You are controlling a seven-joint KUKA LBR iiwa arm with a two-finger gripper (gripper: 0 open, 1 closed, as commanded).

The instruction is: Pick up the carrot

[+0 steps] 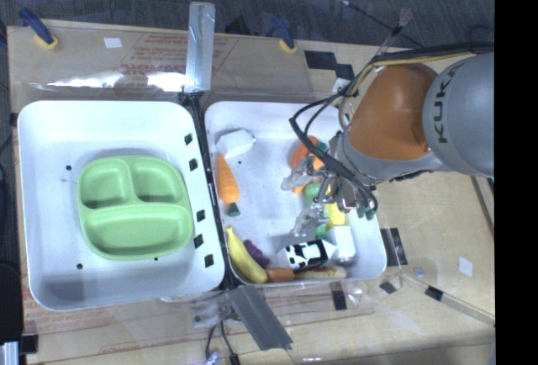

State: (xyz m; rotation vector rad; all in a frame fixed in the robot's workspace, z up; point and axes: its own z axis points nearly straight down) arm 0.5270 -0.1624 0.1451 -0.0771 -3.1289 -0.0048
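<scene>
While the tool (324,208) hangs mid-bin, grip state unclear to me, the carrot (227,178) lies against the right bin's (252,115) left wall.

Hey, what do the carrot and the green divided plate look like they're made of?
Carrot: probably toy plastic, going by its even orange and smooth look.
Green plate: likely moulded plastic, with one flat pale green, rounded compartment ridges and a soft sheen.

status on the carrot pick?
Gripper low in right bin, fingers unclear. Carrot loose by the bin's left wall, apart from gripper. Banana just below the carrot; path otherwise open.
</scene>
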